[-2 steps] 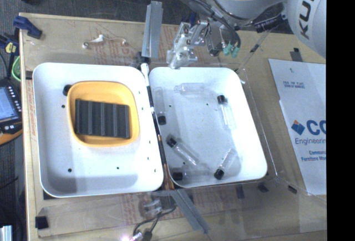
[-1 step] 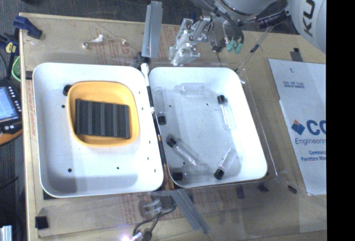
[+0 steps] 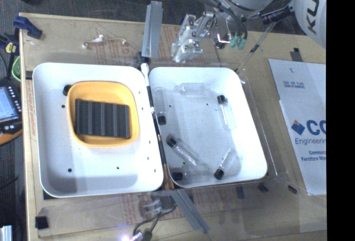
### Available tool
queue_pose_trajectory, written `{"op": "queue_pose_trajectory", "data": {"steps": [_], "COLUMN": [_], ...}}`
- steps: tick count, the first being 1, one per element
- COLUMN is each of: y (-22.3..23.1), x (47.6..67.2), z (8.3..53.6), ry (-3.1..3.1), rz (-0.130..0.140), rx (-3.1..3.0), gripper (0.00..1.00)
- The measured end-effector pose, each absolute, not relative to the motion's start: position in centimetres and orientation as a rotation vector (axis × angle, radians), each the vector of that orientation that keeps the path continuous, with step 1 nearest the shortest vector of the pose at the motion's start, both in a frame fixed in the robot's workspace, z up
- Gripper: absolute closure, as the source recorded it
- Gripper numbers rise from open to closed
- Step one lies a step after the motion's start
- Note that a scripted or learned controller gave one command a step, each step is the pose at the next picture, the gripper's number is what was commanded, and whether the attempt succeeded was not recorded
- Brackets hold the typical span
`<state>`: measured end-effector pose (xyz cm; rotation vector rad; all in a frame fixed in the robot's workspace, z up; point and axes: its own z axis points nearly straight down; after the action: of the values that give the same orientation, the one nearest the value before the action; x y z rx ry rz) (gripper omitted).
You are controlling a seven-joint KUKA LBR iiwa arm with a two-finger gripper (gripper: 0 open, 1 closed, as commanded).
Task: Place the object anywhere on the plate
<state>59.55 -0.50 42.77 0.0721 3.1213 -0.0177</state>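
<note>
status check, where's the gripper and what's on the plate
Gripper above right bin's far edge, holding nothing seen. Dark ridged block on yellow plate, left bin. Clear vials in right bin.

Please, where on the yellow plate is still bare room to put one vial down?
The dark grooved block fills most of the yellow plate. Bare plate remains as a band above the block and narrow margins around it. The right bin is crowded with clear vials.

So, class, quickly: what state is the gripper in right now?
Gripper: above the bench behind the right bin; open or shut cannot be told.
</note>
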Motion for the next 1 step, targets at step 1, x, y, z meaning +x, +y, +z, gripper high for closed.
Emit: {"op": "queue_pose_trajectory", "data": {"steps": [1], "y": [10.53], "x": [53.14], "z": [25.52], "ry": [3.140], "rz": [-0.001], "rx": [-0.134], "gripper": [1.00]}}
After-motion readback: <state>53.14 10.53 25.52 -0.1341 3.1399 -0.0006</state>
